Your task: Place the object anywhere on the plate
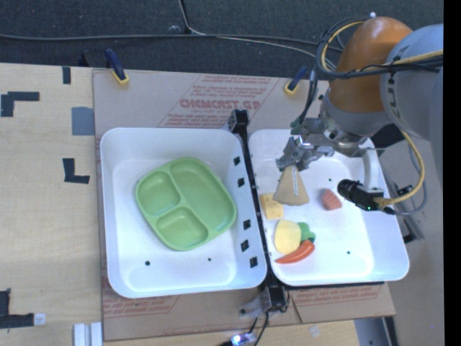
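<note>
Gripper (294, 161) fingers are seen pointed down into the right bin (374, 262), and a tan wedge-shaped toy (291, 187) is seen directly below their tips, its narrow top reaching up between them; whether the fingers are clamped on it cannot be told from this slant. Going from the left, the left bin (119, 193) is occupied by a green divided plate (186, 202) with three compartments, which is laid at a slant near the bin's middle. Both bins are set on a brown cardboard sheet (209, 101), which is held at its far edge by two blue-and-yellow clamps (116, 66). In the right bin, a yellow cheese-like block (272, 207) is found just beside the dividing wall, touching or nearly touching the wedge's lower left corner. Nearer the viewer, a yellow toy fruit (287, 236) with a green leaf is placed, and a red chili pepper (297, 253) is laid against its near side. Right of the wedge, apart from it, a small pink piece (331, 200) is seen. The arm's orange band (369, 63) is seen above the wrist at the far right.
</note>
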Controlling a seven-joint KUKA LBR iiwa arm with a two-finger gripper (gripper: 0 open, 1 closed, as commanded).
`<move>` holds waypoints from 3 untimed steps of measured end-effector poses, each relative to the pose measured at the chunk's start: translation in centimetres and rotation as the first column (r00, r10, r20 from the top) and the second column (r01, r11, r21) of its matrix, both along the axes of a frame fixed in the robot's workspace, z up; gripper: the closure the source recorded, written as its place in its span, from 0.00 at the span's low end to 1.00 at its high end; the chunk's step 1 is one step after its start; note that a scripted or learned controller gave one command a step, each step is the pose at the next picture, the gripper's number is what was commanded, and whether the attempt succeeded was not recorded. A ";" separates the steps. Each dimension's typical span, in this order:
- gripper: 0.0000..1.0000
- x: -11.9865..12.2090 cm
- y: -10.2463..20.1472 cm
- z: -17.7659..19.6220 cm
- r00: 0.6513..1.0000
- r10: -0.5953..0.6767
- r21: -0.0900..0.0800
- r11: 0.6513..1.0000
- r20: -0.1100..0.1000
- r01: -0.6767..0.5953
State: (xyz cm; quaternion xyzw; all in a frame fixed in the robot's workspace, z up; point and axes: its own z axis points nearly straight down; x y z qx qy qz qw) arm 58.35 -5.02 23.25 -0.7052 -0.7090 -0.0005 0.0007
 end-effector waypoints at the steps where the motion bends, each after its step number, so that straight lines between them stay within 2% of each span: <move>1: 1.00 -2.0 5.6 -1.2 1.000 0.000 0.000 1.000 -0.003 0.000; 2: 1.00 -4.9 11.0 -1.6 1.000 0.001 0.000 1.000 -0.004 -0.001; 3: 1.00 -6.7 16.2 -0.3 1.000 0.002 0.000 1.000 -0.001 -0.002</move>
